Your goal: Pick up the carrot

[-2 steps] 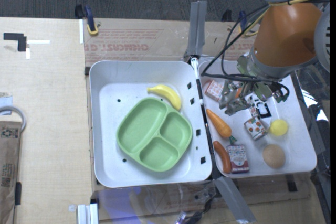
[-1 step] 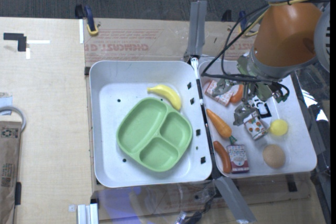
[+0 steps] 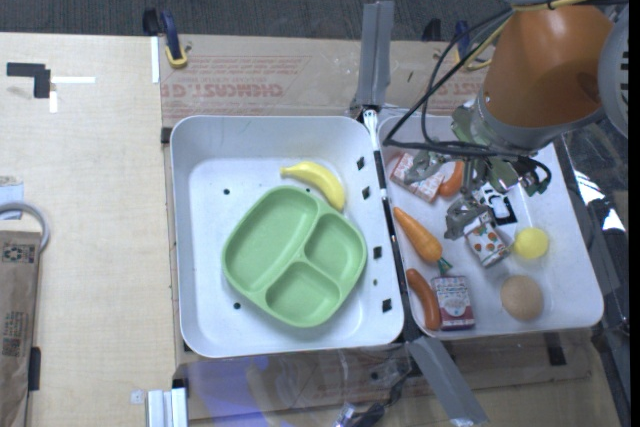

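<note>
Fingers [image 3: 468, 213] grip unclear, above right bin [image 3: 575, 310], carrot [image 3: 418, 233] beside sausage [image 3: 424, 299], carton [image 3: 486, 242]

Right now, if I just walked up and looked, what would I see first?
Probably the big orange band of the arm hanging over the right bin, with the gripper down among the toy food. Next, the green divided plate in the left bin, with a yellow banana at its top edge. The carrot lies at the right bin's left side, just left of the gripper.
</note>
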Motion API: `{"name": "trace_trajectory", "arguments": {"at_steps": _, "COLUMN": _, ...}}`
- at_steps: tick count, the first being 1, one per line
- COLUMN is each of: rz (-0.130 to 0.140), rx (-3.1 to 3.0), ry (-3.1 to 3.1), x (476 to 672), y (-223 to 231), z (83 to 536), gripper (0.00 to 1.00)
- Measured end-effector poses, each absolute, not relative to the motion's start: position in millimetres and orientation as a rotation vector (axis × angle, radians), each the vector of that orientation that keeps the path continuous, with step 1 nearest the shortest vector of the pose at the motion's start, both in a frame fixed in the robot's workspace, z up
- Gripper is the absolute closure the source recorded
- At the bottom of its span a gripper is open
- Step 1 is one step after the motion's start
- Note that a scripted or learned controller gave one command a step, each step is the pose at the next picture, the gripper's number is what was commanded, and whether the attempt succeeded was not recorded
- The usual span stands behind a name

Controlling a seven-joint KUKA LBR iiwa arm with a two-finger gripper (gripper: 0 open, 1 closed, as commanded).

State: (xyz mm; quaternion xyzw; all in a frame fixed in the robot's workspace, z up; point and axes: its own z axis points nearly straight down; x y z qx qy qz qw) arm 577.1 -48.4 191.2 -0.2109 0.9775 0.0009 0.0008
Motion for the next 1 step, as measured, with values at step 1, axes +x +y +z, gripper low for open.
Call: {"name": "trace_trajectory", "arguments": {"at_steps": 1, "rz": 0.000, "rx": -0.801, "ry": 3.032, "x": 530.2, "y": -94.3, "z": 117.0, "gripper": 0.00}}
